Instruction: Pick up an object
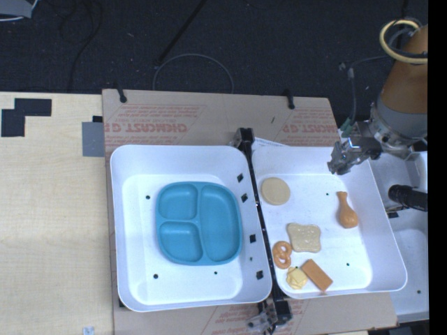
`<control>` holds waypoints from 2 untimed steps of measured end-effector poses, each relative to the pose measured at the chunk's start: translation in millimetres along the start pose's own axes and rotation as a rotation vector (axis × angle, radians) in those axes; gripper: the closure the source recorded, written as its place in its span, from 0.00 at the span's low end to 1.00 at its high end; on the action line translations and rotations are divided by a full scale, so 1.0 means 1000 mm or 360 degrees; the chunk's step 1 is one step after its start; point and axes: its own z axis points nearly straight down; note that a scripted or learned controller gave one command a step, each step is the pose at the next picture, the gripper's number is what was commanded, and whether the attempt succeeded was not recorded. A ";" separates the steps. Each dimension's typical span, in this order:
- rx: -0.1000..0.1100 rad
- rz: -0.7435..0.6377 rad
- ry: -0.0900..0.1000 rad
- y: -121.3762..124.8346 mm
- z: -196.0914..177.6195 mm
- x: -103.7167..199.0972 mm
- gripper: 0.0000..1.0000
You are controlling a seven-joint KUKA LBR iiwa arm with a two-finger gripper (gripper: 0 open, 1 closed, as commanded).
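Note:
The right bin (374,257) holds several toy foods. A round tan cookie (275,191) lies at its back left and an orange drumstick (346,211) toward the right. A slice of toast (304,237), a pretzel (282,254), a yellow piece (297,278) and an orange-brown block (318,275) cluster near the front. My gripper (344,158) hangs over the bin's back right corner, above and behind the drumstick, with nothing seen in it.
The left bin (133,271) carries a blue divided plate (197,222). A black divider (253,208) runs between the bins. The arm's orange band (405,82) rises at the right. Cardboard (209,121) lies behind the bins.

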 end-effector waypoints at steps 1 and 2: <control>0.0001 0.0000 0.0000 -0.003 -0.002 0.052 1.00; 0.0003 0.0000 0.0000 -0.013 0.002 0.106 1.00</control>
